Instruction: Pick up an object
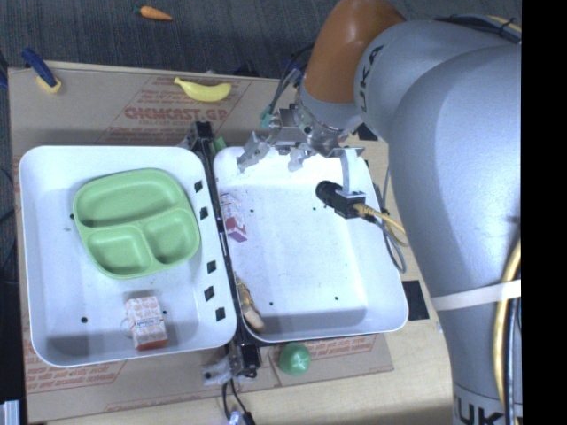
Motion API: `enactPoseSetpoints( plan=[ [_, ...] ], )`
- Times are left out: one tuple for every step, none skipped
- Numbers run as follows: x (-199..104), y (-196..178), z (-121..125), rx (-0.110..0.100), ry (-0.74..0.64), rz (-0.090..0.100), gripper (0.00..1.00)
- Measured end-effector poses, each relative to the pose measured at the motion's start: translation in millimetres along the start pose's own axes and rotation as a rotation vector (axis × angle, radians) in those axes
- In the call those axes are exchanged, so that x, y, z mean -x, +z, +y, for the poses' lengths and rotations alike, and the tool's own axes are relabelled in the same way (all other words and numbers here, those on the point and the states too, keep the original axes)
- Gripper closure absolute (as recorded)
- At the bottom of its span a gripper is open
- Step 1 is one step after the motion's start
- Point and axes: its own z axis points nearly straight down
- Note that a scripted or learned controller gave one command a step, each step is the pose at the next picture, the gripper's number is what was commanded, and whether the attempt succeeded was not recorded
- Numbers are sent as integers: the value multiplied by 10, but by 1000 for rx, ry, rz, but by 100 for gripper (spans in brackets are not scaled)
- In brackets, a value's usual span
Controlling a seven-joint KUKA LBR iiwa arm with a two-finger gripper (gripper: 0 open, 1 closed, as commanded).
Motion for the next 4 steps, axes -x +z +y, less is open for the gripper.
enactPoseSetpoints(
  plan=[
    [388,1019,-14,-4,0,-3,0],
    [380,899,1,-2,-3,-2,100],
    [-295,-10,7,2,-1,0,100],
    [-289,0,0,0,0,0,0]
  ],
)
